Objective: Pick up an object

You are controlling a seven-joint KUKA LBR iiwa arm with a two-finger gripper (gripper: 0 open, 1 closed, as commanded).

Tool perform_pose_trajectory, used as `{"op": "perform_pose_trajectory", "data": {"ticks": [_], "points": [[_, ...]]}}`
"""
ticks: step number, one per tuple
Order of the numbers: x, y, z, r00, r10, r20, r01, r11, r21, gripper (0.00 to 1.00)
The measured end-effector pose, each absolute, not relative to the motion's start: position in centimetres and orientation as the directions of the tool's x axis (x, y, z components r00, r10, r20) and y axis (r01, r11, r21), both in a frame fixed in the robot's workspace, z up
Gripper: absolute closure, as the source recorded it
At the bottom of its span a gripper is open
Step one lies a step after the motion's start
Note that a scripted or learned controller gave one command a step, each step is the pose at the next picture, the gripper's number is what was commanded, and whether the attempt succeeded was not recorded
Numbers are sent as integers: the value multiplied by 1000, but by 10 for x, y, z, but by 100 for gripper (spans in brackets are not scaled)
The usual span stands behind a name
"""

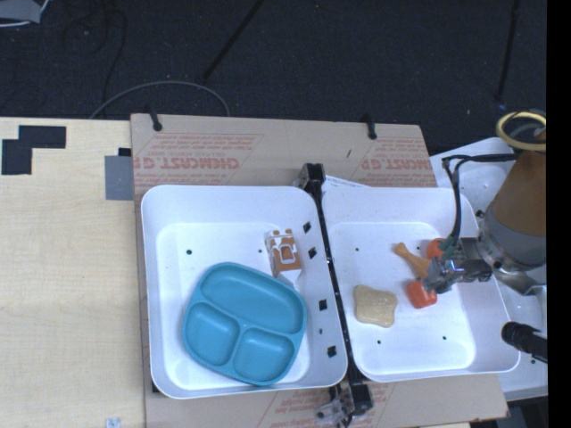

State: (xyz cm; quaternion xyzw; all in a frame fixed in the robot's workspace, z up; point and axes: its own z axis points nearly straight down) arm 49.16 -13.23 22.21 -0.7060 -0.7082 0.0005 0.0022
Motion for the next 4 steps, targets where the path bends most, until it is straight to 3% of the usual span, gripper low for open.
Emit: {"op": "perform_pose_trajectory", "data": {"ticks": [4], "points": [[538, 81, 222, -3, 1000, 0, 1000, 3, -3, 100]]}}
